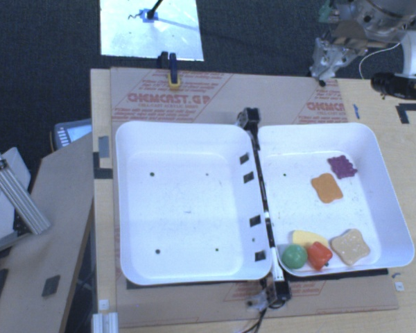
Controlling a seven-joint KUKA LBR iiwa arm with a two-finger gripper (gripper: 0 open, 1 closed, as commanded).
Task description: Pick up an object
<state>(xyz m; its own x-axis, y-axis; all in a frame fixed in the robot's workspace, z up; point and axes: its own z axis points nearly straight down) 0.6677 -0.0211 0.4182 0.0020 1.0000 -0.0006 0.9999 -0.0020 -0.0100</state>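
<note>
From the overhead camera view, the gripper [324, 66] hangs above the bench's far edge, beyond the right bin [374, 151] — whether it grips anything, I cannot tell. That bin holds 6 objects: a purple piece [342, 166], an orange slab [326, 187], a yellow wedge [307, 238], a toast slice [351, 246], a green ball [294, 257] and a red piece [319, 255] — the last 4 clustered at the near wall. The left bin [125, 186] sits alongside.
</note>
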